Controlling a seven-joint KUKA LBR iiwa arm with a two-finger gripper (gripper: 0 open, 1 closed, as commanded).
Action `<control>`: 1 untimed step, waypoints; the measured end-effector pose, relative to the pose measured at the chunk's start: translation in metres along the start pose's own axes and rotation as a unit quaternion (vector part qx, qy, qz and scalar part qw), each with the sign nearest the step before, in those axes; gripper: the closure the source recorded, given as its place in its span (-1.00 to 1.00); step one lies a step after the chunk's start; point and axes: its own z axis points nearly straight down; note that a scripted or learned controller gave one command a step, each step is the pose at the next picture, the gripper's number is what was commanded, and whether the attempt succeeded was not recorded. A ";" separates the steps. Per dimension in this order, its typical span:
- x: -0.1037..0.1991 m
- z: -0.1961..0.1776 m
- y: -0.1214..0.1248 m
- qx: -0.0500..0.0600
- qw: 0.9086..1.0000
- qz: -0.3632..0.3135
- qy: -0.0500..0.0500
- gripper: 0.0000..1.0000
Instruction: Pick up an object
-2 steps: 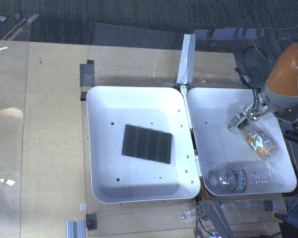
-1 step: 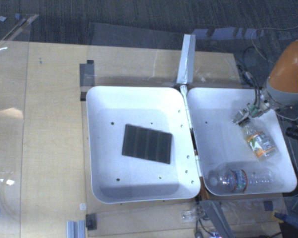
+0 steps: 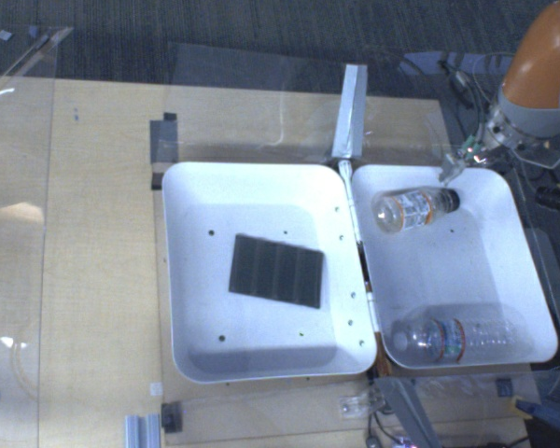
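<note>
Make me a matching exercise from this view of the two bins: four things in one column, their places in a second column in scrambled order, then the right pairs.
Things
1. dark ribbed pad
2. bottle with the dark cap
3. bottle with the blue label
4. gripper

Places
A. near end of the right bin, lying on its side
B. at the far rim of the right bin
C. flat in the middle of the left bin
D. far part of the right bin, lying on its side, cap toward the arm

Pairs: 1-C, 2-D, 3-A, 4-B
</note>
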 end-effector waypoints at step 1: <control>0.000 0.000 0.000 0.000 1.000 0.000 0.000 -1.00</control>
